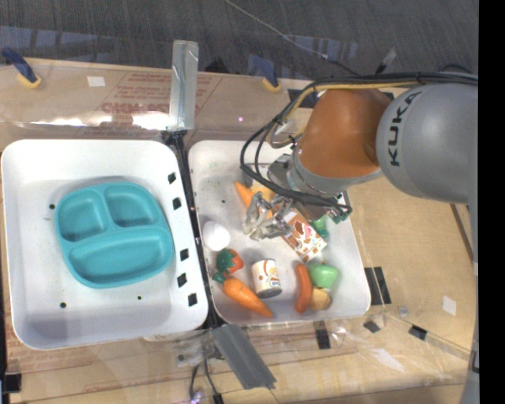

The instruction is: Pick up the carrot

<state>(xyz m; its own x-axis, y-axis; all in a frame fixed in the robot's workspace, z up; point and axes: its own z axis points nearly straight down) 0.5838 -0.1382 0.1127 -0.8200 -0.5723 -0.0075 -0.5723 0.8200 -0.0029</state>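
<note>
Two white bins side by side on the tabletop (421, 251). Right bin (204, 162), nearest edge first: one carrot (247, 295) lying at about 7 o'clock in the bin, tip toward 4 o'clock, green top at its 11 o'clock end, touching a small can (267, 277) just beside it. One red chili (303, 287) at 5 o'clock, next to one green pepper (323, 274) and a yellowish piece (321, 298). One white egg (216, 237) at 9 o'clock by the divider. One printed carton (304, 237) mid-bin. One more orange piece (243, 194) at 11 o'clock, maybe a second carrot, partly hidden. Hand (265, 219) hangs low mid-bin, well apart from the carrot; can't tell how its fingers stand. Left bin (25, 310): one teal divided plate (114, 233), three compartments. Arm (379, 141) comes in from 3 o'clock.
</note>
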